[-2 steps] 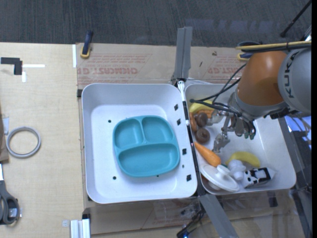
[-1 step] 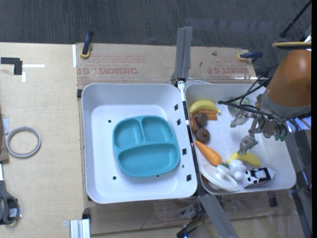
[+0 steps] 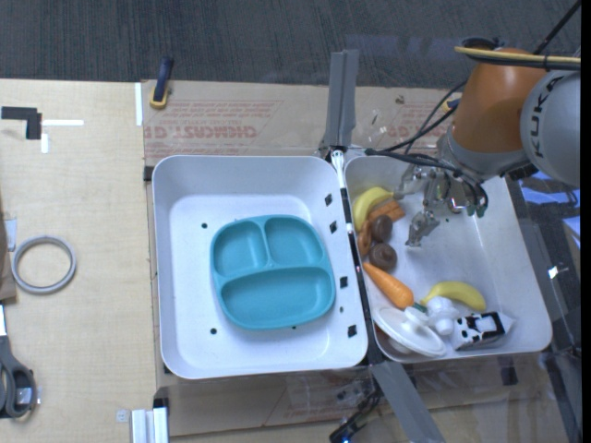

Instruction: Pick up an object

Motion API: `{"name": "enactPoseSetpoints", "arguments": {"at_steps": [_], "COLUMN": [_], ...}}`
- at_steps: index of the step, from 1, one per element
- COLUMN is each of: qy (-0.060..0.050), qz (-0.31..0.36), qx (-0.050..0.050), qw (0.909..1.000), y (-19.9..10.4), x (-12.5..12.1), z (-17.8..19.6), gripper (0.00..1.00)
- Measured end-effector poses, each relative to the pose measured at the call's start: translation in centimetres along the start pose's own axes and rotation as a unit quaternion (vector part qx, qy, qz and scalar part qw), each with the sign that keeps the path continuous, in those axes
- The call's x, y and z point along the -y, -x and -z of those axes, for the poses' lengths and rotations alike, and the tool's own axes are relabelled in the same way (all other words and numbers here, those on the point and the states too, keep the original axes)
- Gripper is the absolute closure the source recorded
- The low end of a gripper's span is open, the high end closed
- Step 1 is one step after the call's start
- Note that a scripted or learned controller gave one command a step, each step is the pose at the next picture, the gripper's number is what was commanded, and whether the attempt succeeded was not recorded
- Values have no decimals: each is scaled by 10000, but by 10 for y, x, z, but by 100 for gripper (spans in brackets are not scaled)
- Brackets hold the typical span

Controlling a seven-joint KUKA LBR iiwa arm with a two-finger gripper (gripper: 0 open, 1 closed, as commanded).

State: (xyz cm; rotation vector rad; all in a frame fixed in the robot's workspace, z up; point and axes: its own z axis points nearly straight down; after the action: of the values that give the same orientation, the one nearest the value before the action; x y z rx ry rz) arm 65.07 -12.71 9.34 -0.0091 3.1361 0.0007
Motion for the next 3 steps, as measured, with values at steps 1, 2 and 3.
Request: {"name": "enactPoseSetpoints", "arguments": {"at_steps": [1,2,3], "qy": [-12,-4,-7], "qz": [-405,-1014,-1657], "qx": [14,2,-8], "qw": [9992,9948,9862], "y": [9,-15,-36], "x": [96,90,65], "z": [19,1,0], "gripper": [0,0,0]}}
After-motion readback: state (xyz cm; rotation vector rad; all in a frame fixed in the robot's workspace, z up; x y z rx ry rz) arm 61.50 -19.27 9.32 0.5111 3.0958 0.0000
